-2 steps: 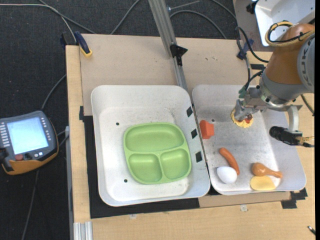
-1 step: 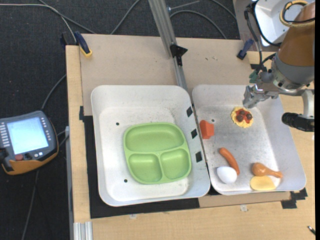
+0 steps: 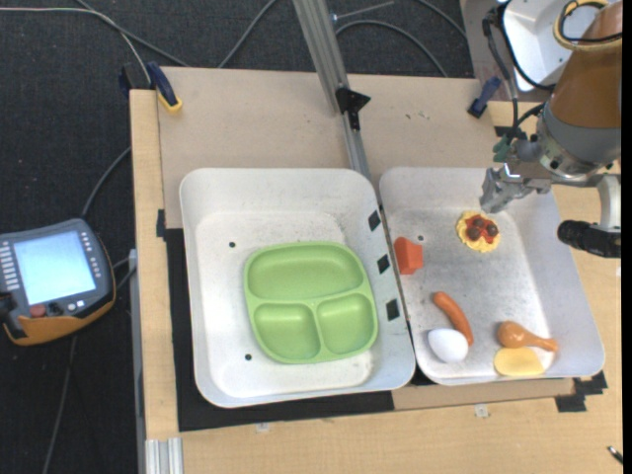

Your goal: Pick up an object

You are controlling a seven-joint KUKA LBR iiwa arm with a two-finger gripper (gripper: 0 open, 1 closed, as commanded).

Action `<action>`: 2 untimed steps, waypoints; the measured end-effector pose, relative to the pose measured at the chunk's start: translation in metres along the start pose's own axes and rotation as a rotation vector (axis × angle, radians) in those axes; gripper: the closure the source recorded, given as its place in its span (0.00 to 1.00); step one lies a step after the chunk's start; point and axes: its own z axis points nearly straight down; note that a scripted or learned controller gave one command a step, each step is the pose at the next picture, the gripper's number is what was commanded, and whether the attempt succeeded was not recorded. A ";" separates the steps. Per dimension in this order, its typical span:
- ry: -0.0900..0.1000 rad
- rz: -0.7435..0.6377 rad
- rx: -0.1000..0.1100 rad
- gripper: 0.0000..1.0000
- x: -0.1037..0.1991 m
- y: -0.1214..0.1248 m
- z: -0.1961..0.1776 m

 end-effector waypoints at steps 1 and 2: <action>0.004 -0.005 0.005 1.00 0.058 -0.021 -0.009; 0.004 -0.006 0.007 1.00 0.117 -0.034 -0.006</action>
